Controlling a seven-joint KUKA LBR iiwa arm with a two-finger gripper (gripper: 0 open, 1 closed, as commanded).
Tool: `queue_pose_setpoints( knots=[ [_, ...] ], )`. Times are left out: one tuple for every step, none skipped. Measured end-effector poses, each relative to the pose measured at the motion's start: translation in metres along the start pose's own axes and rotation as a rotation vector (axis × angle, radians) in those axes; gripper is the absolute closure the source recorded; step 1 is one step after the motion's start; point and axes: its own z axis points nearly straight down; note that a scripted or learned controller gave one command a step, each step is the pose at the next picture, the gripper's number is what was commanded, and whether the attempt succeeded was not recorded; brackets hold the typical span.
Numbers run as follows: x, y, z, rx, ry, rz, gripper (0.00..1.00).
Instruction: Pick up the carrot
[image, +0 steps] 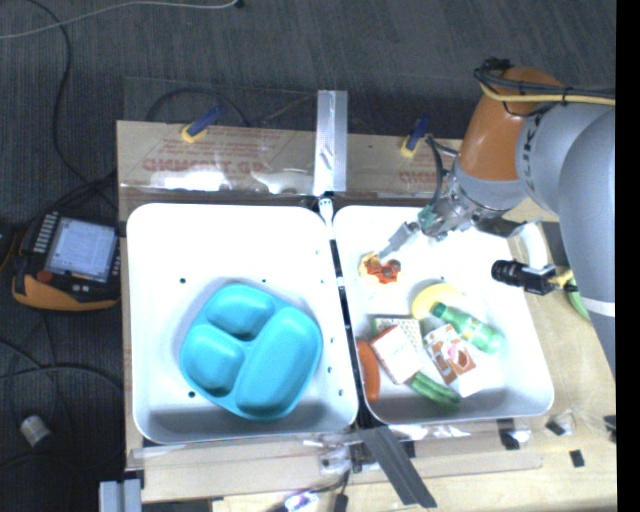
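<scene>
The divider (336, 290) between the two white bins serves as the landmark. Left of it, in the left bin (150, 250), lies one blue three-part tray (250, 347). Touching the divider's right side, low in the right bin (520, 395), lies one carrot (369, 368), partly tucked under one white-and-red packet (398, 352). Right of that sit one green vegetable (434, 388), a second packet (452, 358), one yellow piece (434, 297) and one green bottle (468, 329), all crowded together. Up and right of the divider's middle lies one small red-and-orange toy (380, 267), apart from the pile.

The tool (398, 240) hangs just above that toy, well up from the carrot; whether it is spread or pressed together cannot be told, and nothing is seen in it.

Judging from this, a descent here would likely catch the toy instead. At the carrot, the divider may block one finger, and the overlapping packet could be pinched or dragged along.
</scene>
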Motion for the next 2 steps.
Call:
queue_pose_setpoints(
  knots=[
    [0.026, -0.031, 0.052, -0.007, -0.007, -0.244, 0.00],
    [-0.036, -0.032, 0.052, -0.010, -0.007, -0.203, 0.00]
  ],
)
